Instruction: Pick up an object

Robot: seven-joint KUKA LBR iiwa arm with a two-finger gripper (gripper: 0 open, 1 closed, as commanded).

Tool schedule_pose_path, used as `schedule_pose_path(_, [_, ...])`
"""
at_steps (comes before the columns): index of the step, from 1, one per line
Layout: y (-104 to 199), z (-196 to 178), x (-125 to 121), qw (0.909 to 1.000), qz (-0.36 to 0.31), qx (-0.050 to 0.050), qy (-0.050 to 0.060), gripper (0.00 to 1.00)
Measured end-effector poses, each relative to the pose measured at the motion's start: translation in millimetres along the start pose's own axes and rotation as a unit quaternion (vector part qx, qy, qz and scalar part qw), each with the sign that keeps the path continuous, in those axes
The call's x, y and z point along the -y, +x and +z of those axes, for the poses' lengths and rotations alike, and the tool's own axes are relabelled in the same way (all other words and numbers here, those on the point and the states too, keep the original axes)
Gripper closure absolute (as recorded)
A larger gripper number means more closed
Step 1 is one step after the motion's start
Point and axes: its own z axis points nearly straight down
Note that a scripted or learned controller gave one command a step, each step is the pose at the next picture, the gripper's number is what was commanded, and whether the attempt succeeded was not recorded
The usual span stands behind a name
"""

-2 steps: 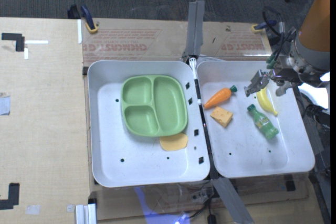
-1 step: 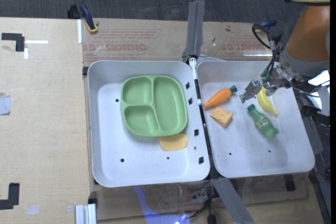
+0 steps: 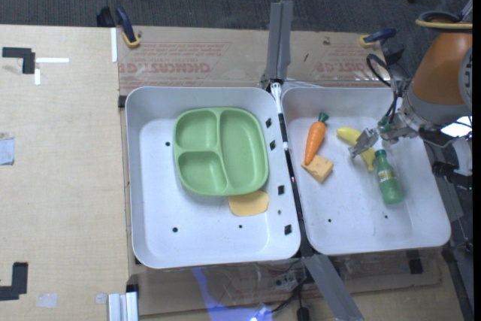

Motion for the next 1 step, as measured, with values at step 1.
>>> schedule_pose_path(1, [21.4,-0.2,52.6,0.9990,0.045,0.000,0.000,0.00])
